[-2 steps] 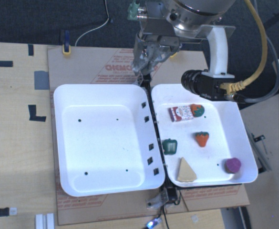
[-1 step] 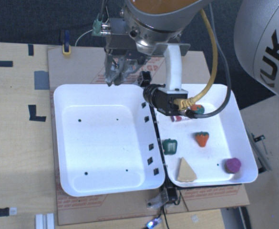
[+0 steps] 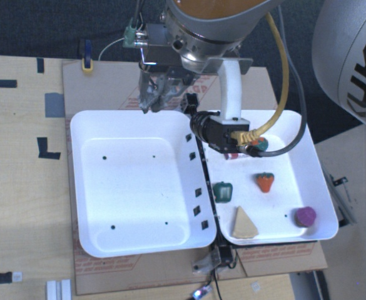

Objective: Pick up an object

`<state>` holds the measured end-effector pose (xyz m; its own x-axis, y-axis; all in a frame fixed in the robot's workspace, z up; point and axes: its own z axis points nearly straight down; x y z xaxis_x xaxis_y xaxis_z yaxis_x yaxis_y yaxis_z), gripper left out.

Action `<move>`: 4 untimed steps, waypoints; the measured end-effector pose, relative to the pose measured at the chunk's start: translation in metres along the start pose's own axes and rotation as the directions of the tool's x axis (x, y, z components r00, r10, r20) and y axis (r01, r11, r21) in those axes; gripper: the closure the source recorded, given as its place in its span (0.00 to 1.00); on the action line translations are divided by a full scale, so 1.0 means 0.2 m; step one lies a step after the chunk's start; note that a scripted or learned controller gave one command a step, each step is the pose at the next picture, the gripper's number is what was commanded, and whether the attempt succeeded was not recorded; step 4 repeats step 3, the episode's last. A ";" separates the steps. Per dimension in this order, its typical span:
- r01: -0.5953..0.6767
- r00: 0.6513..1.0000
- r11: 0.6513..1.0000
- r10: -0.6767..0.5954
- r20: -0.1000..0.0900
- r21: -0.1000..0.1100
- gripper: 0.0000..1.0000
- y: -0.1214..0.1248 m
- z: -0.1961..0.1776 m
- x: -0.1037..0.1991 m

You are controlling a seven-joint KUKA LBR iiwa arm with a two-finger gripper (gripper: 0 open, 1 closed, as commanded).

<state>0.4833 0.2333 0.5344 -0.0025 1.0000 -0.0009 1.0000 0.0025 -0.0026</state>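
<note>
While my hand point(image 3: 159, 95) hangs over the far rim of the left bin point(image 3: 82, 167), its grip state indeterminable, the candidate objects lie well off to its right in the right bin point(image 3: 317, 180), the green piece point(image 3: 223, 192) nearest.

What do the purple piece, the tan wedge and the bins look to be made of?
Purple piece: probably moulded plastic or rubber, matte, evenly coloured. Tan wedge: possibly foam or plastic, dull and flat-faced. Bins: likely thin formed plastic, smooth with rounded corners.
</note>
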 end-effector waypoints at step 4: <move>0.000 1.000 1.000 0.000 0.000 -0.001 1.00 0.00 0.00 0.00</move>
